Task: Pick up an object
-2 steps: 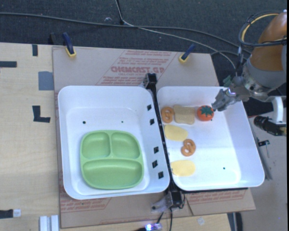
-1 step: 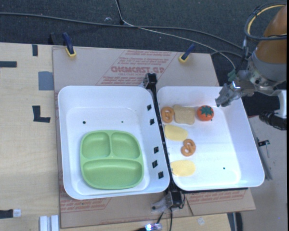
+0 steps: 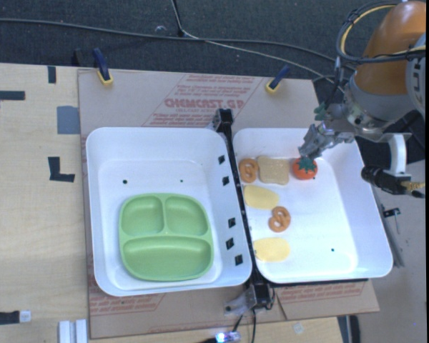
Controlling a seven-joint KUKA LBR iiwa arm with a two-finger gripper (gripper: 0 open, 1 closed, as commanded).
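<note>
Tomato point(image 3: 305, 168), small and red with a green top, sits near the far edge of the right bin point(image 3: 357, 252), and the gripper point(image 3: 311, 151) hangs just over it, tilted in from the right. Whether anything is being squeezed, I cannot tell from where I stand. To do this well, I'd judge it should come straight down, centred on the round body, and close gently so it doesn't roll off toward the toast point(image 3: 273, 170) beside it. That bin also holds two pretzels point(image 3: 249, 169) point(image 3: 279, 219) and two yellow chips point(image 3: 260, 196) point(image 3: 271, 249). The left bin point(image 3: 104, 156) holds a green divided plate point(image 3: 166, 237).
</note>
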